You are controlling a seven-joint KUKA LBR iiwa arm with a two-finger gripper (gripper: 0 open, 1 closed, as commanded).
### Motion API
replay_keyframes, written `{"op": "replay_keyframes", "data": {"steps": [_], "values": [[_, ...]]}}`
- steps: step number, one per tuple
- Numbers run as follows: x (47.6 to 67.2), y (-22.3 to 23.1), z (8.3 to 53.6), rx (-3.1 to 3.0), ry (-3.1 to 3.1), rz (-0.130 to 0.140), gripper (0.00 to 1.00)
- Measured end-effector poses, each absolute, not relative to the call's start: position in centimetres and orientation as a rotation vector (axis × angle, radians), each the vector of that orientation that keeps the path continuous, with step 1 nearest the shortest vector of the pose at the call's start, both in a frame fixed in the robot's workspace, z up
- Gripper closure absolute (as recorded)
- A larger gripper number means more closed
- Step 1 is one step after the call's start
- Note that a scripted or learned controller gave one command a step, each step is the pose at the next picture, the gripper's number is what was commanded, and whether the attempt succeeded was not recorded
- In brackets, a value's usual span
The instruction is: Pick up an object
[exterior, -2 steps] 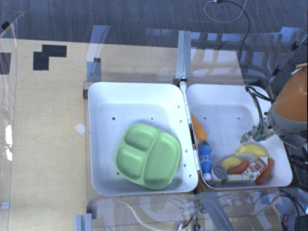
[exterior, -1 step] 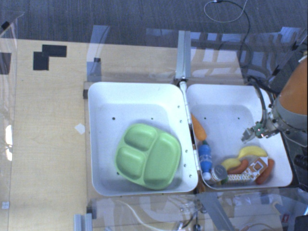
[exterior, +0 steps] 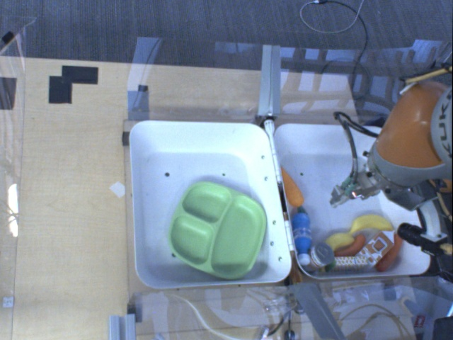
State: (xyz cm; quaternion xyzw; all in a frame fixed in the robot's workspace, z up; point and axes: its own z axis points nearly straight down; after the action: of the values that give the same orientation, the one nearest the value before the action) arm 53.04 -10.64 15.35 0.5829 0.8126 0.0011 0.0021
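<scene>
The arm point(exterior: 417, 129) reached in over the right bin point(exterior: 318, 144), its gripper point(exterior: 352, 188) hanging above the bare middle of the bin floor. Nothing lay between its fingers, though whether they stood apart or together could not be told from this height.

The things to pick from were crowded along the bin's near edge and near-left corner: a banana point(exterior: 369, 224), a sausage-like piece point(exterior: 350, 246), a small carton point(exterior: 379, 246), a can point(exterior: 320, 256), a blue bottle point(exterior: 301, 229) and an orange carrot point(exterior: 291, 186) lying against the left wall. The left bin point(exterior: 152, 190) held a green divided plate point(exterior: 218, 229).

To do this well, the gripper probably needed to shift toward the near edge, settle on one item standing a little clear of its neighbours, such as the banana, and come down with the fingers straddling its narrow width, not the pile.
</scene>
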Motion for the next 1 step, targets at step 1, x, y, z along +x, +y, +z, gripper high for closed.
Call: {"op": "replay_keyframes", "data": {"steps": [1], "values": [[57.41,-4.71,27.56,1.995,2.416,0.009,1.0]]}}
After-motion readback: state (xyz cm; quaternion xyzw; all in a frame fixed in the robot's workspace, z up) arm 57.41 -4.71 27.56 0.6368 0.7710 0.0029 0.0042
